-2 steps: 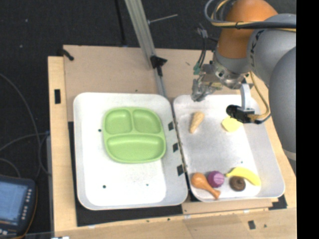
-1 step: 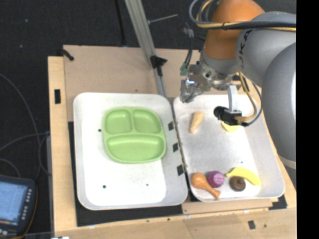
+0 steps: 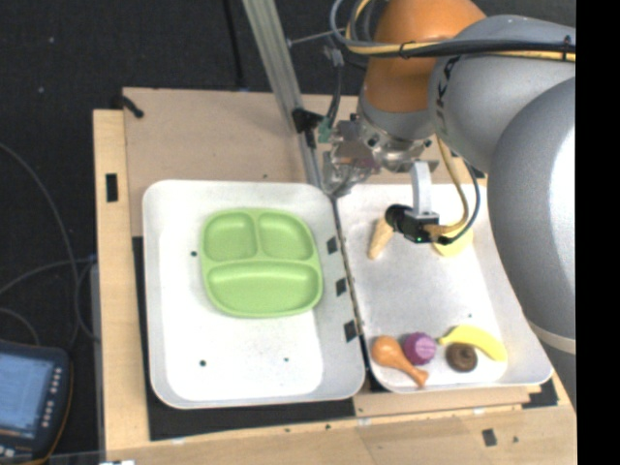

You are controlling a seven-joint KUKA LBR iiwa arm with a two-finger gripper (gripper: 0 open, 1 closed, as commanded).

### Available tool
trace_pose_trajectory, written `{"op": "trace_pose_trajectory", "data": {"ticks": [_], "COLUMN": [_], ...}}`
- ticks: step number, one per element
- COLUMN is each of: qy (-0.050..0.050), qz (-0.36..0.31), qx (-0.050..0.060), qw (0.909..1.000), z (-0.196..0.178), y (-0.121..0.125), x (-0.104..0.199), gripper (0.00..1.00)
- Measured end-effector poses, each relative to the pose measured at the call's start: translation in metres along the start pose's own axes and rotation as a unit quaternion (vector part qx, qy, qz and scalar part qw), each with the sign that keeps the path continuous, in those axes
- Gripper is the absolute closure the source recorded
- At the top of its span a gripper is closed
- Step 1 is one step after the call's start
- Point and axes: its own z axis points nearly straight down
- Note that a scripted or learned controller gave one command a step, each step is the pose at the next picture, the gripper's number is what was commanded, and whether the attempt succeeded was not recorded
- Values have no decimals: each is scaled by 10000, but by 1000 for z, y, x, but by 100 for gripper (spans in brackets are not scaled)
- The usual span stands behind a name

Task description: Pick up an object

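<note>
The task names no particular object, so the most likely one, by my judgement, is the tan piece (image 3: 380, 240), because it is nearest to the gripper (image 3: 339, 176). It lies flat on the floor of the right bin (image 3: 417, 294), in the part of the bin toward 11 o'clock, alone and free on all sides, which should make a grasp easier. Its long axis runs from about 1 o'clock to 7 o'clock; which end is the thicker one is too small to tell.

The gripper hangs at 10 o'clock from this piece, above the far end of the wall between the two bins, apart from the piece and holding nothing that I can see. Whether it is open or closed I cannot tell — the wrist hides it.

The other things are crowded along the 6 o'clock edge of the same bin: an orange gourd (image 3: 395, 355) touching a purple piece (image 3: 420, 346), then a brown ring (image 3: 462, 358) just beside a banana (image 3: 479, 339). They look harder to take singly.

The left bin (image 3: 174, 356) bears a green plate (image 3: 262, 264) with three compartments — probably too flat and wide for this gripper.
</note>
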Motion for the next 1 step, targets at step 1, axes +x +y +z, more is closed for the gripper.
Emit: {"op": "trace_pose_trajectory", "data": {"ticks": [1], "qy": [1], "qz": [-7], "qx": [6], "qw": [10000], "z": [-3], "y": [-2], "x": [62], "gripper": [100]}}
